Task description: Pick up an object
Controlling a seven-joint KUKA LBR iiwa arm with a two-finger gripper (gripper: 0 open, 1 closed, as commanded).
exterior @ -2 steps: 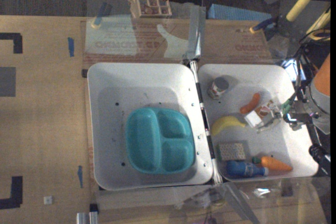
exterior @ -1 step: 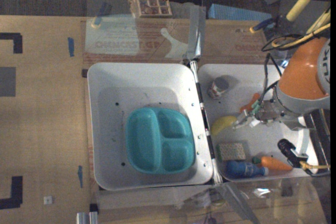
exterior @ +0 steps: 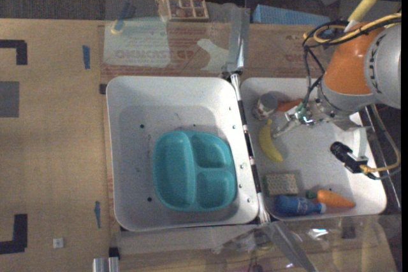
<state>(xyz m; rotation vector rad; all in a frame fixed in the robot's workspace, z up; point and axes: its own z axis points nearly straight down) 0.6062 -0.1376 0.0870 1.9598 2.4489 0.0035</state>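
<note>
The arm is a rounded grey shell with a broad orange band above the wrist. Black and yellow cables loop over its top and trail along its side. The small metallic gripper carries a greenish light.

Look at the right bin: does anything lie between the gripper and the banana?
Nothing visible does. The gripper sits just right of the banana, at its upper end, with bare bin floor around them. The grey cup lies above, the sponge below, both off the path.
</note>
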